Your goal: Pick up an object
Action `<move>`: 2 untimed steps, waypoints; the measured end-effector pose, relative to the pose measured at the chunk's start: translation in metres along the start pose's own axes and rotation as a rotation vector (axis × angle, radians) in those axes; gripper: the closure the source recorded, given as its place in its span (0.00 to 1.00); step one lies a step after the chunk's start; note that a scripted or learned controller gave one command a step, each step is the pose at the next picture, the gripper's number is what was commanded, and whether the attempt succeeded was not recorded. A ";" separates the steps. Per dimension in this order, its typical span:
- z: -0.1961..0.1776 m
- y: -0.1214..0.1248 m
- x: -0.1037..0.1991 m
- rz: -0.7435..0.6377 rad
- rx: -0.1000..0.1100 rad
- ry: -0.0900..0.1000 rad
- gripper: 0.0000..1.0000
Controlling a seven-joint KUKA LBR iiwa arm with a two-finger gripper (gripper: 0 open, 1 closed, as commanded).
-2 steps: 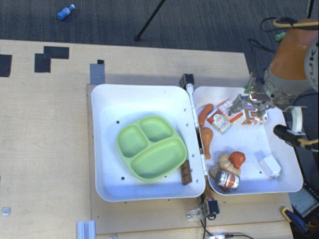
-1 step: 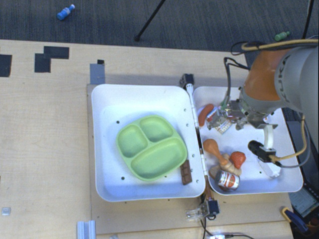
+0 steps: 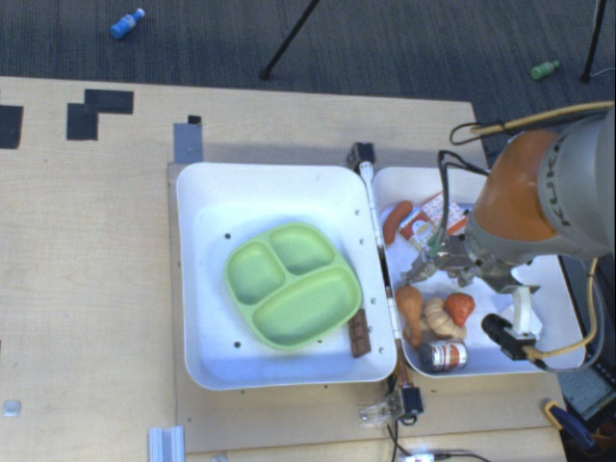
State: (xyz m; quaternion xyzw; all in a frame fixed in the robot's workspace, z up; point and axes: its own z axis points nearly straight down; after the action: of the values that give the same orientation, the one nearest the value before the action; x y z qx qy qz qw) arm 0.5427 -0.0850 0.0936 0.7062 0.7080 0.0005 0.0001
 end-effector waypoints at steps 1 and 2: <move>-0.092 -0.003 0.065 -0.002 -0.003 0.001 0.00; -0.110 -0.054 0.095 -0.002 0.000 0.001 0.00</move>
State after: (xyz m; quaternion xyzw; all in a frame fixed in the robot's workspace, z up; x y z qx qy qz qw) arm 0.4883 0.0095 0.2033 0.7055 0.7087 0.0008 -0.0001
